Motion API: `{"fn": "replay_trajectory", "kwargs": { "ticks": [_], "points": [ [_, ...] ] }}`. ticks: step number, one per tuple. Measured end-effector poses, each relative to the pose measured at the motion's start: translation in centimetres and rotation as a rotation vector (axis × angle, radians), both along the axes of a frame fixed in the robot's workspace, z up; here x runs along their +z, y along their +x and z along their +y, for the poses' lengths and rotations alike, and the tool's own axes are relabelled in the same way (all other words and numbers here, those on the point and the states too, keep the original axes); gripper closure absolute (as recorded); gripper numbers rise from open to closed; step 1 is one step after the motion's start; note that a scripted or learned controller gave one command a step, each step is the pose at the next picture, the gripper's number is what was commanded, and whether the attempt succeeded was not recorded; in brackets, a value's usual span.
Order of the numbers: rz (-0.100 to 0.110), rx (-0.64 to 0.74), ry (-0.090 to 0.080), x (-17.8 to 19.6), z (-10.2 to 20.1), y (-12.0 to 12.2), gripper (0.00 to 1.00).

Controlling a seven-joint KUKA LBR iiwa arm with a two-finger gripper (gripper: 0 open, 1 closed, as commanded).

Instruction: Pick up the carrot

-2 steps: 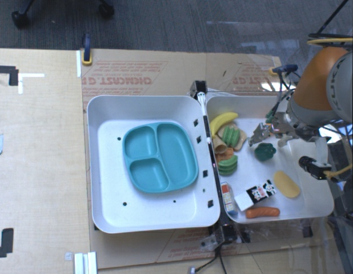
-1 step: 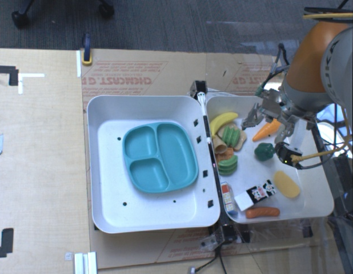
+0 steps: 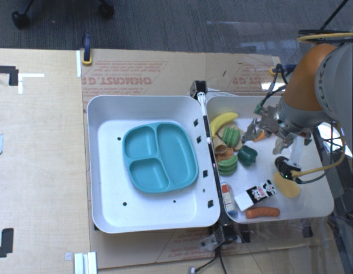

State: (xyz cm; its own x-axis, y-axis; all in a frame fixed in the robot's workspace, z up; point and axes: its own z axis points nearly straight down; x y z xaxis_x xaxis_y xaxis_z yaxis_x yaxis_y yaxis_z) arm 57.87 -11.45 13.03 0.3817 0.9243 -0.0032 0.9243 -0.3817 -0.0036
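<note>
Nearest the lens, along the front rim of the right bin (image 3: 313, 210): the carrot (image 3: 263, 212), orange, lying flat on its side. Just above it, a small white carton with a black patch (image 3: 255, 194), and to its left a slim red-and-white tube (image 3: 227, 195) against the dividing wall. To the right, a pale yellow round piece (image 3: 288, 187), near the carrot yet apart from it.

Further back in the same bin, clustered by the divider: a banana (image 3: 223, 121), a green ridged piece (image 3: 231, 136), a dark green piece (image 3: 247, 155), a green-and-brown layered piece (image 3: 227, 162).

Above the back of that bin, reaching in from the right: grey arm with orange band (image 3: 308, 81), gripper (image 3: 272, 131) hanging well apart from the carrot. Fingers lost among cables and bracket; open or closed, cannot tell.

In the left bin (image 3: 102, 153): a teal three-compartment plate (image 3: 160, 156), lying flat at the centre.
</note>
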Motion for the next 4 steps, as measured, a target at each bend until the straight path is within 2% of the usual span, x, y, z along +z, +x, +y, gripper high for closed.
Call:
{"fn": "replay_trajectory", "kwargs": {
  "ticks": [1, 2, 3, 4],
  "points": [
    [-0.003, 0.227, 0.0, -3.8, -4.1, 7.8, 0.0],
    [0.007, 0.235, -0.002, -3.0, -4.1, 7.6, 1.0],
    [0.005, 0.235, -0.003, -2.9, -4.1, 7.6, 0.0],
    [0.005, 0.239, -0.007, -2.0, -4.2, 7.7, 1.0]
  ]
}}
